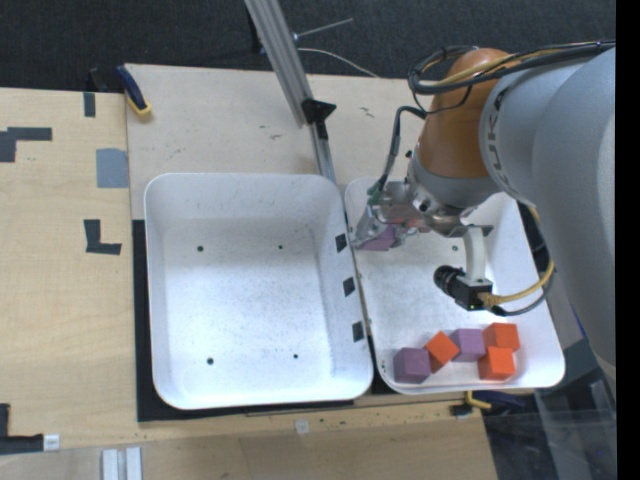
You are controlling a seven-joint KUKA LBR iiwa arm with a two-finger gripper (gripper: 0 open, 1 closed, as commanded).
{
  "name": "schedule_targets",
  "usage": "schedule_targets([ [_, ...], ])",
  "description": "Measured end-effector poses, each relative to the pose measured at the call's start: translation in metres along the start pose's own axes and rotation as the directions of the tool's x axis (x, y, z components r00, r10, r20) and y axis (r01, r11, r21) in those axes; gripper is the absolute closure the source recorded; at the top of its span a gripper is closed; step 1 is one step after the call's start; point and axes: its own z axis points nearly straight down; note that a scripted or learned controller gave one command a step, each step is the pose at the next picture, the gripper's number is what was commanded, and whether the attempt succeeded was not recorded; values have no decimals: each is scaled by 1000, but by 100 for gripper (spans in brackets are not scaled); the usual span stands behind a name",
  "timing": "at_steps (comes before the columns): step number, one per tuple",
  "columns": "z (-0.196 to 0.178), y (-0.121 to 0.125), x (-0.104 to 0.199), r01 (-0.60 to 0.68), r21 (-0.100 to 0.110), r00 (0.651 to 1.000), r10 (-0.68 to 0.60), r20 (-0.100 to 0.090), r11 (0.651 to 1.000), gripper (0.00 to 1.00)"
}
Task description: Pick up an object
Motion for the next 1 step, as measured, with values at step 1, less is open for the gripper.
schedule_targets([
  [1, -55, 12, 79, 0, 4, 1000, 0, 0, 1000, 100],
])
